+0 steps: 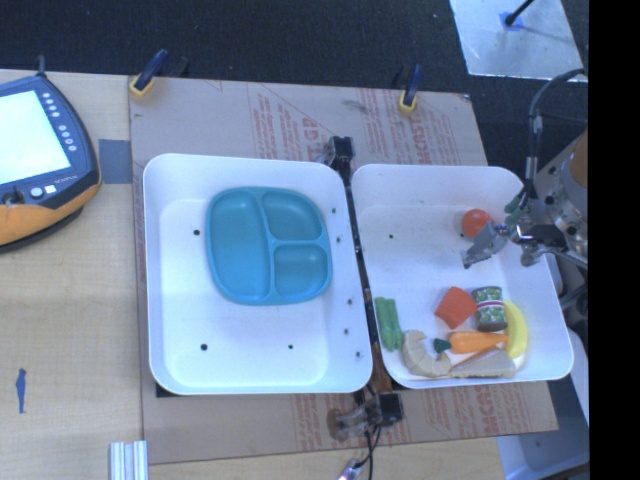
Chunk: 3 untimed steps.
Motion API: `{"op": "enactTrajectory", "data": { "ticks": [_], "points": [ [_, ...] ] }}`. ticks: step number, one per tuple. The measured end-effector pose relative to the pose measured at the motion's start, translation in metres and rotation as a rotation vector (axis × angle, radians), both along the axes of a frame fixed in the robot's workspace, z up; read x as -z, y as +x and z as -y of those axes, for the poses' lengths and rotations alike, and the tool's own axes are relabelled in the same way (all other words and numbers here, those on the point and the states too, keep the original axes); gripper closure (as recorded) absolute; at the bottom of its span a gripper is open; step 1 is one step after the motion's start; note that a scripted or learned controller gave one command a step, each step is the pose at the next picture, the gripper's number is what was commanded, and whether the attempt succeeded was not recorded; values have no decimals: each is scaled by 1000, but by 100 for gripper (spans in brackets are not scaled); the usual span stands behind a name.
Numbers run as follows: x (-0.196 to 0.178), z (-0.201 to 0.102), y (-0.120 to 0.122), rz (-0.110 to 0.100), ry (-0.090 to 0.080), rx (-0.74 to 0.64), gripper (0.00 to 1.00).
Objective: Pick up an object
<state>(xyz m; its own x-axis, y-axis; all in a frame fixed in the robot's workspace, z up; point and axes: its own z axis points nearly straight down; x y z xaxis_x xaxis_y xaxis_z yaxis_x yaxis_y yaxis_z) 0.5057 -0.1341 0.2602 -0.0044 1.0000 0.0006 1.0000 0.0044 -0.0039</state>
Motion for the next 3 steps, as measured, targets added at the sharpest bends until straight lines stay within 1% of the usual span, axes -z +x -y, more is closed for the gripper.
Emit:
{"op": "enactTrajectory", "data": {
  "ticks": [1, 2, 3],
  "points": [
    [168, 48, 20, -3, 0, -1, 0],
    [168, 52, 94, 2, 0, 0, 0],
    [168, 77, 151, 1, 0, -1, 0]
  ]
}}
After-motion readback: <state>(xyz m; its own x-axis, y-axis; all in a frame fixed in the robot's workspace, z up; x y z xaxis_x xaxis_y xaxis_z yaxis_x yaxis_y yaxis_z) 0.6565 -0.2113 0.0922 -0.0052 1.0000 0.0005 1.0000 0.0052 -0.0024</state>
